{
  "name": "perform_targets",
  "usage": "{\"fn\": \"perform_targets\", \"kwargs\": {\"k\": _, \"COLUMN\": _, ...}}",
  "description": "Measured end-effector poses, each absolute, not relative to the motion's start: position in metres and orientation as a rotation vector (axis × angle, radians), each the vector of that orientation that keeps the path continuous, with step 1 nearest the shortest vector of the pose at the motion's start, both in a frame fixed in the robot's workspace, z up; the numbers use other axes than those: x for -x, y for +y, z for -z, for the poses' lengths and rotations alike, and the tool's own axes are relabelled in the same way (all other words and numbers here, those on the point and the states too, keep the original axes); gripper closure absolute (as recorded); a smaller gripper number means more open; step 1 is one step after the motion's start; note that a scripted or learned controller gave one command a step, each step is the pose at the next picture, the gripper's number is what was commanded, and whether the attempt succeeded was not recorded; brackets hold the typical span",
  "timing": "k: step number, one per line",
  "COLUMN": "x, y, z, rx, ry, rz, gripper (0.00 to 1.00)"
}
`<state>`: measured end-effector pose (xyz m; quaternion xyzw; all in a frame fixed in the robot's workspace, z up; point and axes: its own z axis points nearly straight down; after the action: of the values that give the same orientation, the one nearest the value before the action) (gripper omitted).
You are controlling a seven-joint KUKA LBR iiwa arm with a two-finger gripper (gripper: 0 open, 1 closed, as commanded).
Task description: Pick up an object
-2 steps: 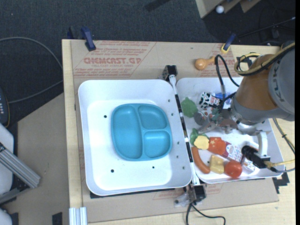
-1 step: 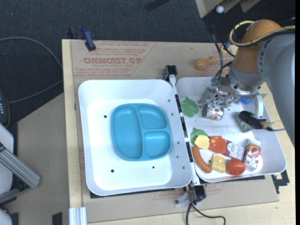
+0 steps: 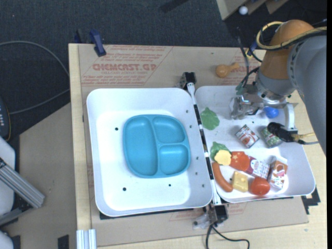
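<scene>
While my gripper point(image 3: 243, 109) hangs low over the back of the right bin point(image 3: 306, 183), I cannot tell if it is open or closed, or if it has hold of anything. A green leaf point(image 3: 210, 119) lies just left of it. A blue ball point(image 3: 271, 111) sits close on its other side. Two small cans point(image 3: 246, 135) lie near the middle of the bin. More toy food is piled at the front: a sausage point(image 3: 222, 177), cheese point(image 3: 239, 181) and a tomato point(image 3: 259, 186). A blue plate point(image 3: 155, 144) lies in the left bin point(image 3: 104, 113).
</scene>
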<state>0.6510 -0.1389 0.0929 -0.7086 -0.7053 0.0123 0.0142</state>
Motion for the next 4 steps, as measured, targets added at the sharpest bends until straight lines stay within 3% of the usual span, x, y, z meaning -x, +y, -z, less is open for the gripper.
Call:
{"fn": "perform_targets", "kwargs": {"k": 1, "x": -0.652, "y": -0.138, "z": -0.093, "rx": 2.207, "ry": -2.196, "rz": -0.035, "gripper": 0.0}}
{"fn": "perform_targets", "kwargs": {"k": 2, "x": -0.622, "y": -0.151, "z": -0.084, "rx": 2.221, "ry": -2.221, "rz": -0.002, "gripper": 0.0}}
{"fn": "perform_targets", "kwargs": {"k": 3, "x": -0.591, "y": -0.157, "z": -0.085, "rx": 2.221, "ry": -2.219, "rz": -0.001, "gripper": 0.0}}
{"fn": "perform_targets", "kwargs": {"k": 4, "x": -0.591, "y": -0.157, "z": -0.095, "rx": 2.222, "ry": -2.221, "rz": 0.001, "gripper": 1.0}}
